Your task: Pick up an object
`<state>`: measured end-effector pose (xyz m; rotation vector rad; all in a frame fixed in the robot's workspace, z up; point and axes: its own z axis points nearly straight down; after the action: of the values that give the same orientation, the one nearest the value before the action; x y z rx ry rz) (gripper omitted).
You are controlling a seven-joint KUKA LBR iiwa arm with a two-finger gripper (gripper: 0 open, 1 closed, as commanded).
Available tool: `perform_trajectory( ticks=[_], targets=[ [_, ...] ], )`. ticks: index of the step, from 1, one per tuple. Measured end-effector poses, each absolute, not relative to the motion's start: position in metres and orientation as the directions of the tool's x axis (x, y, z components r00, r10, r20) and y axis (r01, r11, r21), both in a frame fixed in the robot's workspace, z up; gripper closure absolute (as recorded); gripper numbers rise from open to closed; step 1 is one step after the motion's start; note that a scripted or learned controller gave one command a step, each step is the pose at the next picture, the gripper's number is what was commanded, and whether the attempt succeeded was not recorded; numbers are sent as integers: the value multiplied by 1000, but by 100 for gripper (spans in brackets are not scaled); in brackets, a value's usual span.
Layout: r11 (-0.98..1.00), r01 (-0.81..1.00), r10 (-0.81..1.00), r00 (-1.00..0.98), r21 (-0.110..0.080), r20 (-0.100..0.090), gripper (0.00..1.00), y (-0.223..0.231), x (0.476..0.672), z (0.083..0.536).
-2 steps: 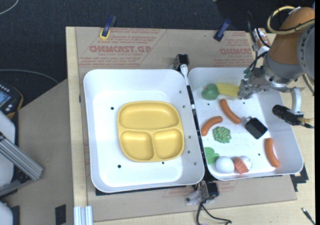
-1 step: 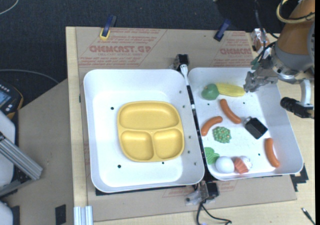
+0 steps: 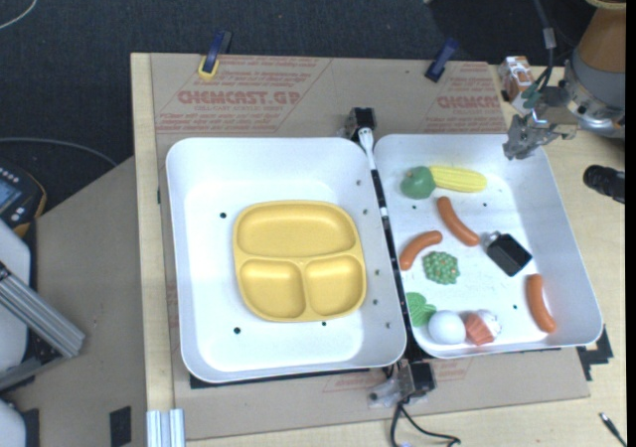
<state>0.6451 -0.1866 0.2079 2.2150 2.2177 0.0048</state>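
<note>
Worktop [image 3: 99, 236]: two shallow white bins side by side.

Left bin [image 3: 194, 236]: one yellow divided tray [image 3: 298, 259], three compartments, lying flat near the middle.

Right bin [image 3: 566, 256], near edge to far edge:
- white egg-like ball [image 3: 446, 327], touching a small orange-and-white piece [image 3: 481, 327] at its right;
- green leafy piece [image 3: 418, 307], just left of the ball;
- orange sausage [image 3: 540, 302], near the right wall;
- green knobbly round piece [image 3: 440, 267], mid-bin;
- black block [image 3: 509, 254], tilted, right of centre;
- orange sausage [image 3: 418, 248], near the left wall;
- orange sausage [image 3: 456, 220], slanting, centre;
- green round piece [image 3: 418, 182] touching a yellow corn cob [image 3: 458, 178], near the far wall.

Pincer [image 3: 519, 144]: over the far right corner of the right bin, apart from every item listed; nothing seen between its fingers; whether released or clenched cannot be told.
</note>
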Motion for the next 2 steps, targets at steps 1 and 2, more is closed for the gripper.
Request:
perform_trajectory(
  ticks=[1,2],
  targets=[
    [1,1000,1000,-1,6,-2,100,-187,646,227],
    [5,1000,1000,-5,-3,3,100,-131,637,217]
  ],
)
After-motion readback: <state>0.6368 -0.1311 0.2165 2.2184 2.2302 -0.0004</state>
